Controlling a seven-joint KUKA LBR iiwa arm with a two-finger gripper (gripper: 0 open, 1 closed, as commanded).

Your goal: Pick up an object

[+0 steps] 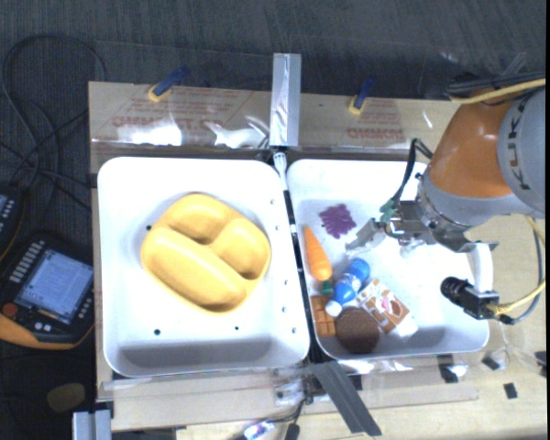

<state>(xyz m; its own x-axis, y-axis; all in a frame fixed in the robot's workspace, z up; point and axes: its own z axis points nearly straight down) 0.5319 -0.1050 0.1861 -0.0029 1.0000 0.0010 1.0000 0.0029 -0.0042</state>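
Gripper over the right bin, where we see it near the purple piece (finger state we cannot tell).

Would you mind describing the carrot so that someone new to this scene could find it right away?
Start with the right-hand white bin, the one the arm reaches over. Along its left wall, beside the divider between the bins, lies the carrot, pointing roughly away from the camera. It is the slim orange cone, unlike the purple grape cluster beyond it and the blue bottle just to its right.
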